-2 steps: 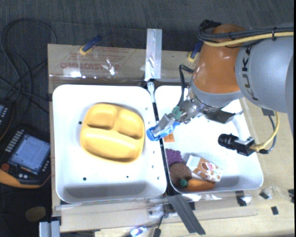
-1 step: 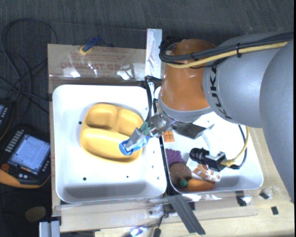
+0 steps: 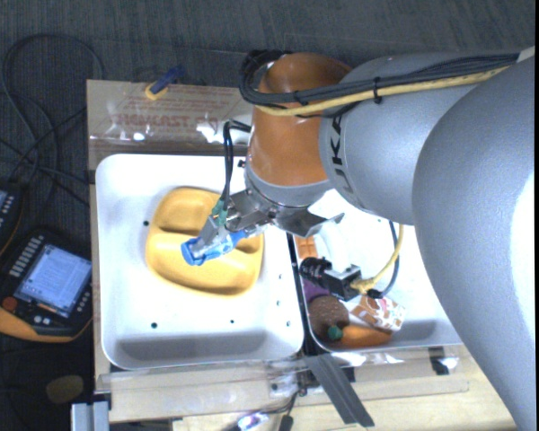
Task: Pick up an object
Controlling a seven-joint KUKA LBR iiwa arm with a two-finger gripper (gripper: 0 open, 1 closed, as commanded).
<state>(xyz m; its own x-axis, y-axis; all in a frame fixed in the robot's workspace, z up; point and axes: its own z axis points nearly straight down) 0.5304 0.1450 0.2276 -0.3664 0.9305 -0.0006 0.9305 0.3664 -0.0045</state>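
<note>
The big grey arm [image 3: 449, 178] comes in from the right side of the frame and fills most of the right half. Black and yellow cables [image 3: 377, 83] run along its upper edge toward the wrist. The orange band [image 3: 292, 119] sits near the top centre of the frame, and below it the grey wrist part points down and to the left. The hand [image 3: 217, 236] is at the end, a little left of the centre of the frame, with blue and clear fingers [image 3: 202, 250] directed to the lower left. How the fingers stand is not clear from here.
</note>
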